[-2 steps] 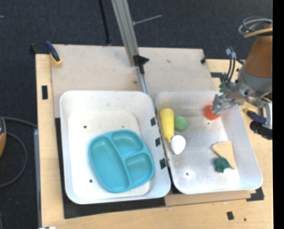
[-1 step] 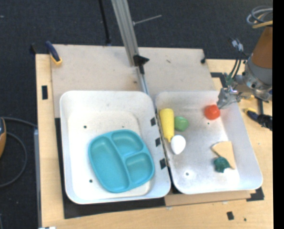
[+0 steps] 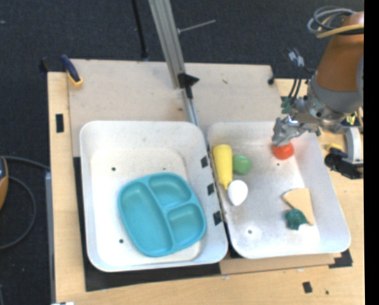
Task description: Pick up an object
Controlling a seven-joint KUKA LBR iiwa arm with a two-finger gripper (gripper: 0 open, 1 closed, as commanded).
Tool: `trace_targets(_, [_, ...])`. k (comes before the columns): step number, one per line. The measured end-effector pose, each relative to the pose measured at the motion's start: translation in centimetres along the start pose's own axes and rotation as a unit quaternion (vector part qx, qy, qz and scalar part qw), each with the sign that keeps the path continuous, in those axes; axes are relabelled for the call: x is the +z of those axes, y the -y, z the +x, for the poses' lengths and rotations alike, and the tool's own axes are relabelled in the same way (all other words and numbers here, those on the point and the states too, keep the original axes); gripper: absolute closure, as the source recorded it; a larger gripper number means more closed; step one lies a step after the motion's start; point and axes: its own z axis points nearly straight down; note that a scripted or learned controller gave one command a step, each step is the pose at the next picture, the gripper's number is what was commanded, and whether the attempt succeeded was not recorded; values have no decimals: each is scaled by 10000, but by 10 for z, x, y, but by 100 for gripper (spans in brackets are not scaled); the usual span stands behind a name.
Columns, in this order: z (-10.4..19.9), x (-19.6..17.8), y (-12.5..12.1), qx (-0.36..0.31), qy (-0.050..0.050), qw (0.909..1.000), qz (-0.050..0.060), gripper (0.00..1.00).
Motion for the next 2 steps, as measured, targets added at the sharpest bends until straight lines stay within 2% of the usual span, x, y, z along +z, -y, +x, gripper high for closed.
trace_targets(2, [116,-6,25,-11,-8,10000,2,100])
